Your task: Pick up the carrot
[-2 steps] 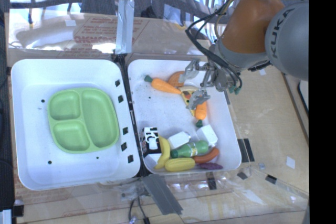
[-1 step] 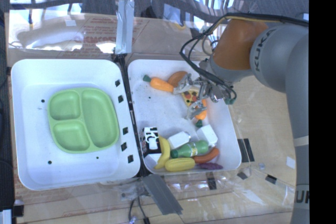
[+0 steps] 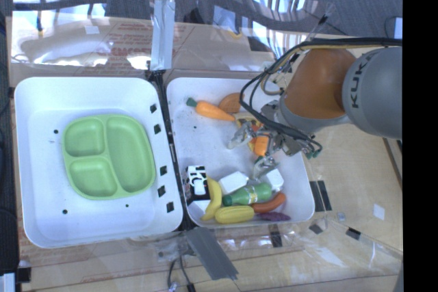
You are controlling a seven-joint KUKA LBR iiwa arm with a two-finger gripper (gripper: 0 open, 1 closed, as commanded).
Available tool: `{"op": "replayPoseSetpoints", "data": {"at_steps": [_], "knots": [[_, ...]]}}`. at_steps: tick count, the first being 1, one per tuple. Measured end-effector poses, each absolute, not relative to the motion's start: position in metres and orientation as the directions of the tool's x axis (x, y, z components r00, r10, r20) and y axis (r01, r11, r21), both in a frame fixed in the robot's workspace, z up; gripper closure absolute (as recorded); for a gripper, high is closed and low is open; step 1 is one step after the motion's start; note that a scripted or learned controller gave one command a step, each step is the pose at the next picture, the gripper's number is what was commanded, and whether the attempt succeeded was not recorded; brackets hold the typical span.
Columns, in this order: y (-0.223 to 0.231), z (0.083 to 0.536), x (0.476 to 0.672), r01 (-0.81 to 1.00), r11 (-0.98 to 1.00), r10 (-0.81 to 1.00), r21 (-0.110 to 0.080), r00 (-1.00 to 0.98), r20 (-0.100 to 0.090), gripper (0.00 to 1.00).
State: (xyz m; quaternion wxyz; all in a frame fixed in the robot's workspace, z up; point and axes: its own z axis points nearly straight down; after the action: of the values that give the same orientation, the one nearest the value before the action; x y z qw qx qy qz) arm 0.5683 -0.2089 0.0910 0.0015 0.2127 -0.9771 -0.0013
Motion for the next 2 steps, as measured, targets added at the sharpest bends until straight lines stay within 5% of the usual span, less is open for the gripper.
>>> {"op": "replayPoseSetpoints", "data": {"at_steps": [1, 2], "knots": [[-0.206, 0.101, 0.57, -0.423, 0.906, -0.423, 0.003, -0.906, 0.001, 1.0], [-0.162, 0.153, 0.526, -0.102, 0.995, -0.102, 0.001, -0.995, 0.0, 1.0]]}}
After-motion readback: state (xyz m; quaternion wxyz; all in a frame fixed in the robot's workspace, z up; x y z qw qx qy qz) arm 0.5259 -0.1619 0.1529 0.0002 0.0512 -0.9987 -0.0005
